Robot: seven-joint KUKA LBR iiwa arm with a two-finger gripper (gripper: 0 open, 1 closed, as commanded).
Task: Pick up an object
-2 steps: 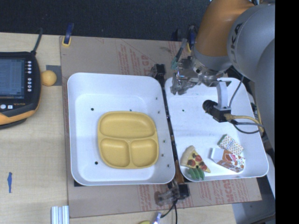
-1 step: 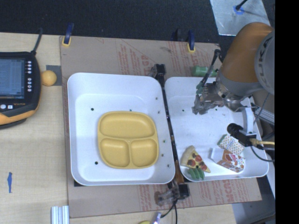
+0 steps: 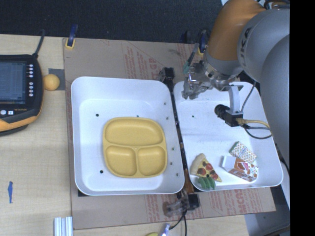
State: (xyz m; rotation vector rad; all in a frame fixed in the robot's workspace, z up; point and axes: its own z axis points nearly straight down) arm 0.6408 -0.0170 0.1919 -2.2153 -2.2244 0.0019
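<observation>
In the right bin [image 3: 206,127] a pizza slice toy [image 3: 204,168] lies near the front left corner, with a small green piece [image 3: 207,183] just in front of it. A patterned red and white packet [image 3: 242,162] rests at the front right. My gripper [image 3: 193,90] hangs over the back left part of this bin, well behind those objects, and I see nothing between its fingers. The grey arm with the orange band [image 3: 234,23] rises behind it.
The left bin [image 3: 88,107] holds a yellow divided plate [image 3: 134,146]. A black cable fitting [image 3: 227,114] trails from the wrist over the right bin. A teach pendant [image 3: 17,92] and an orange ball [image 3: 51,81] lie on the bench at far left.
</observation>
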